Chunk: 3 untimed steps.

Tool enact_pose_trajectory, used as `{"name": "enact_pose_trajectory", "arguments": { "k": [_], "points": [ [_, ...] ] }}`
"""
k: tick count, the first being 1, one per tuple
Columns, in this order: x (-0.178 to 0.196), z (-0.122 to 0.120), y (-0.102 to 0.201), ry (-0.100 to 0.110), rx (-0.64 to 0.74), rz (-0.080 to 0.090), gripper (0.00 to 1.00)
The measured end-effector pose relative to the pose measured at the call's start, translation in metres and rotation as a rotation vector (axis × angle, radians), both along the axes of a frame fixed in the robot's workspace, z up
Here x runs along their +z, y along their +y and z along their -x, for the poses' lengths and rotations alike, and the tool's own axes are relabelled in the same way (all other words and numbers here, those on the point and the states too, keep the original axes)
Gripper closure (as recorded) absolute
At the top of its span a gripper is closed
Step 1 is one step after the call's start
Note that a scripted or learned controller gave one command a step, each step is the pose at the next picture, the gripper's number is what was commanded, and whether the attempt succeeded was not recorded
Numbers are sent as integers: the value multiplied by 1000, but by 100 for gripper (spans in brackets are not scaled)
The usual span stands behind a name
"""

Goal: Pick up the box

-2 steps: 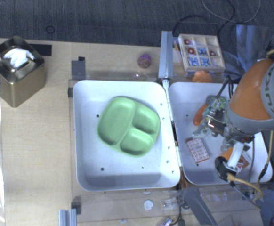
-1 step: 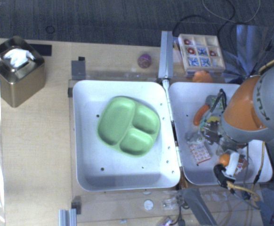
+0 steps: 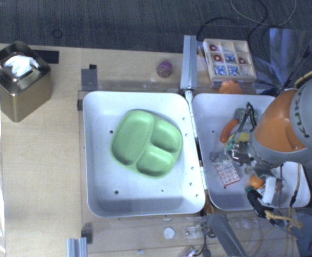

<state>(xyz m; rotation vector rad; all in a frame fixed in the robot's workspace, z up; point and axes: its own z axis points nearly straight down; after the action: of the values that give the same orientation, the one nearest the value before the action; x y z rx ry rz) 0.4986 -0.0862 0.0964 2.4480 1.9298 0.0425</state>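
Note:
A small flat box (image 3: pixel 227 173) with a red and white print lies tilted on the floor of the right bin (image 3: pixel 215 197), near its front. My gripper (image 3: pixel 235 151) is low in that bin, just above and slightly right of the box. From this angle nothing shows between the gripper and the box to tell whether they touch. The grey arm with its orange band (image 3: pixel 276 126) covers the right half of the bin.
An orange-red carrot-like piece (image 3: pixel 228 129) lies behind the gripper and a small orange item (image 3: pixel 254 182) to the box's right. A green divided plate (image 3: pixel 147 142) sits in the left bin (image 3: pixel 99 197). Behind the bins stand a tic-tac-toe tray (image 3: pixel 228 61) and a tissue box (image 3: pixel 21 81).

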Motion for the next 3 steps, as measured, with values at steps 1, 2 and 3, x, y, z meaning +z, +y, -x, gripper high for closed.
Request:
{"name": "enact_pose_trajectory", "arguments": {
  "k": [1, 2, 3],
  "points": [
    [13, -3, 2, -8, 3, -2, 100],
    [12, -3, 1, -6, 3, -2, 0],
    [-7, -72, -22, 22, 59, 3, 0]
  ]
}}
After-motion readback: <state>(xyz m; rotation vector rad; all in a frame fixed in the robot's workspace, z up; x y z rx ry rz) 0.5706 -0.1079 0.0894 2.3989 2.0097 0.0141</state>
